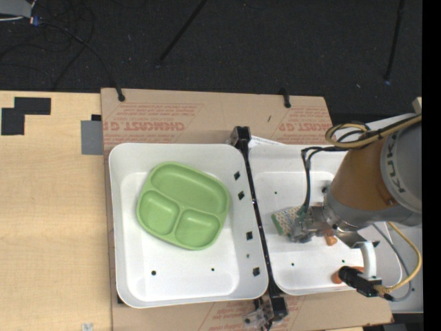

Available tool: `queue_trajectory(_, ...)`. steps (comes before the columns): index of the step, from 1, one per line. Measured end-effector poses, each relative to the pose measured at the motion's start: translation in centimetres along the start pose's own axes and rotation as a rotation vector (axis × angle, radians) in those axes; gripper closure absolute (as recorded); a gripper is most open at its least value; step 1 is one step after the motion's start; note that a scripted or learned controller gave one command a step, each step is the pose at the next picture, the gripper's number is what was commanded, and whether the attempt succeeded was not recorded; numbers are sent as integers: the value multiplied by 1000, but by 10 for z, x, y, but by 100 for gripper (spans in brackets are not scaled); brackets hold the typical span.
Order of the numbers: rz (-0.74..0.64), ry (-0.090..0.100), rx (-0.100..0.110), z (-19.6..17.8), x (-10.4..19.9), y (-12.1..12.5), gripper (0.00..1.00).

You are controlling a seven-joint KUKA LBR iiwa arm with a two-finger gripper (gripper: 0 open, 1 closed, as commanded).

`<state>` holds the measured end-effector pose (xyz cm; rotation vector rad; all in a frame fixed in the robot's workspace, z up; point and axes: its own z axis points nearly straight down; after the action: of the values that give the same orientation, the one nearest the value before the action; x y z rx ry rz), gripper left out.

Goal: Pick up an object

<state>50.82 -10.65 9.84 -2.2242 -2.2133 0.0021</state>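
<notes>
you see the gripper (pixel 300 230) down in the right bin (pixel 289 185), touching a small green patterned object (pixel 284 221); whether its jaws grip it you cannot tell. a green divided plate (pixel 182 205) lies in the left bin (pixel 131 267).

right bin (pixel 289 285) partly hidden behind arm (pixel 368 185)

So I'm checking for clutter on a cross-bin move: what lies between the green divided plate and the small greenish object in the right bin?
The camera view shows bare white bin floor and the black divider between green plate and greenish object.
</notes>
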Motion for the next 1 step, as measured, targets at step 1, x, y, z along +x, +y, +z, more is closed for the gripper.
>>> queue_trajectory(1,-6,-1,-5,-60,5,5,100)
